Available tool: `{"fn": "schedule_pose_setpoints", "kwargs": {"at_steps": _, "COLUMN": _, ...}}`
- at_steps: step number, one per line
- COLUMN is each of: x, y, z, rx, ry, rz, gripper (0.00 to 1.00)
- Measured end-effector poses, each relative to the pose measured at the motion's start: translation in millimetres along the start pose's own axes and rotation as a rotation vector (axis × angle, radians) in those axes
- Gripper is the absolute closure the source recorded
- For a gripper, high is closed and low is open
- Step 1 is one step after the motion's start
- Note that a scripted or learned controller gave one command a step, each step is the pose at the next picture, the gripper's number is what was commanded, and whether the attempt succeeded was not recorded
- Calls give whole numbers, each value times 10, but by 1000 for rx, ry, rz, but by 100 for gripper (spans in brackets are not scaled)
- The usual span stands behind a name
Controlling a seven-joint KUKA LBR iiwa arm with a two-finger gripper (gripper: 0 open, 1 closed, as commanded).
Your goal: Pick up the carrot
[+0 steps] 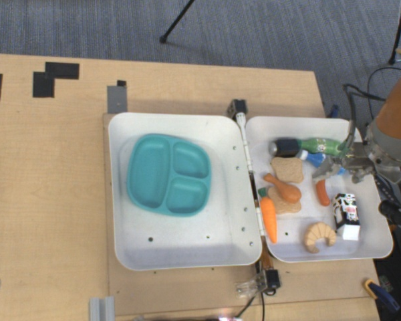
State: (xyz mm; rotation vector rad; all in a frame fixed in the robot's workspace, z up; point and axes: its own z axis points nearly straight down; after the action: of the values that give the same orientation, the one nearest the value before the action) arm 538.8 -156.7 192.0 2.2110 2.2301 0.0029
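Start with the two white bins. The left bin (187, 246) carries a teal divided plate (167, 176) and plays no part here. The right bin (367, 246) is crowded, and that crowding is your main risk.

The grey arm (394, 122) reaches in over the right bin's far side. Its gripper (334, 166) hovers near the green bottle (323, 146), well apart from the target. From this slant you cannot tell how wide the gripper is set, so don't assume it is ready to close on anything.

The carrot (269, 219) lies lengthwise against the right bin's left wall, just beside the seam between the bins, with its green top towards the far end. That is the awkward part. A descent beside that wall could land on the rim instead of the carrot, or push the carrot harder against the wall so it never seats in the grip. It looks smooth and tapered, so I judge that a pinch near the thin tip could squirt it out.

A chicken drumstick (285, 188) and a tan round slice (287, 204) sit just beside the carrot's top end. A close there may catch them too.

Last, watch the small orange-red piece (321, 192). It lies near the gripper and is similar in colour, so a grab aimed by colour could take it by mistake.
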Motion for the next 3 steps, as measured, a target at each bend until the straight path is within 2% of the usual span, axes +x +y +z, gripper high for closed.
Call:
{"fn": "schedule_pose_setpoints", "kwargs": {"at_steps": 1, "x": 638, "y": 91, "z": 434, "rx": 4, "ry": 4, "rz": 101, "gripper": 0}}
{"fn": "schedule_pose_setpoints", "kwargs": {"at_steps": 2, "x": 751, "y": 143, "z": 1033, "rx": -12, "ry": -1, "rz": 72, "gripper": 0}}
{"fn": "schedule_pose_setpoints", "kwargs": {"at_steps": 3, "x": 733, "y": -465, "z": 1030, "rx": -13, "ry": 2, "rz": 369, "gripper": 0}}
